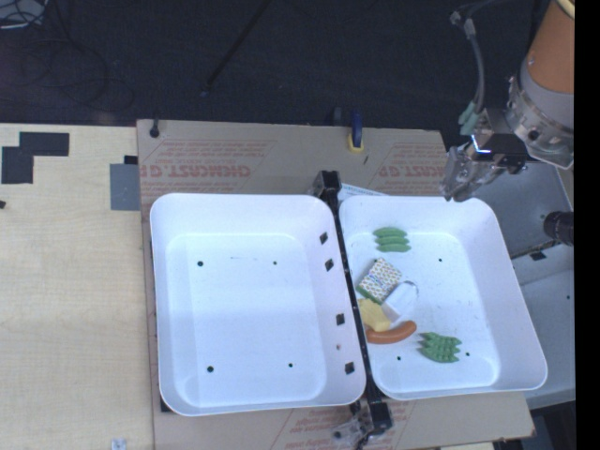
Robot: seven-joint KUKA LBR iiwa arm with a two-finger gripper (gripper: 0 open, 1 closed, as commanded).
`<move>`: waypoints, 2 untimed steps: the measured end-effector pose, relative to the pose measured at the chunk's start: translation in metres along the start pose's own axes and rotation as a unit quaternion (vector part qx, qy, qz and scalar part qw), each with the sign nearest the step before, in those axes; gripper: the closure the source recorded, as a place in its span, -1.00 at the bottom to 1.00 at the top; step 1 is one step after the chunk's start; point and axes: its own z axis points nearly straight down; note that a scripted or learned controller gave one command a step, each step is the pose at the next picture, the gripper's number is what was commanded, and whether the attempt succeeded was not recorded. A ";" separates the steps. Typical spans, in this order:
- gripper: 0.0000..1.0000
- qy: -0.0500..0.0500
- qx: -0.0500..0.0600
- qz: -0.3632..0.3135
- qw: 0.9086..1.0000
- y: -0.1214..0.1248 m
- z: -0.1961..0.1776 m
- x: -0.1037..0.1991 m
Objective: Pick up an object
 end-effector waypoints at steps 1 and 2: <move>1.00 0.000 0.002 0.001 1.000 -0.034 0.067 0.021; 1.00 0.000 0.000 0.000 1.000 -0.017 0.069 0.066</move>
